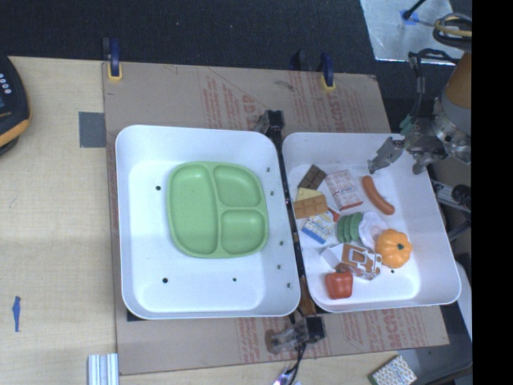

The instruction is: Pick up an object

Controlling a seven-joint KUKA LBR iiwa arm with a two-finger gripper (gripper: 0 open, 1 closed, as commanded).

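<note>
Approach is the step in hand: nothing is sitting between the gripper's fingers, and the objects are all lying in the right bin [433, 239], which serves as the landmark. Left of that bin, touching it along the shared edge, the left bin [140, 215] is holding a green divided plate [217, 209], which plays no part in the pick. Inside the right bin, near its left wall, a brown wafer block [311, 205] and a small blue-and-white packet [317, 229] are crowding together; toward the middle a red-and-white box [343, 188] and a green round piece [349, 227] are lying close, with a red pepper [339, 283] near the front rim. Further right, a sausage [377, 194] is lying apart from its neighbours, and an orange pumpkin [393, 248] is sitting below it. Over the bin's back right corner the gripper [398, 157] is hovering with its fingers spread apart, empty. The sausage is probably the nearest target; the next move calls for descending and closing across its narrow width, while the tight clutter at centre is likely hindering other picks.
</note>
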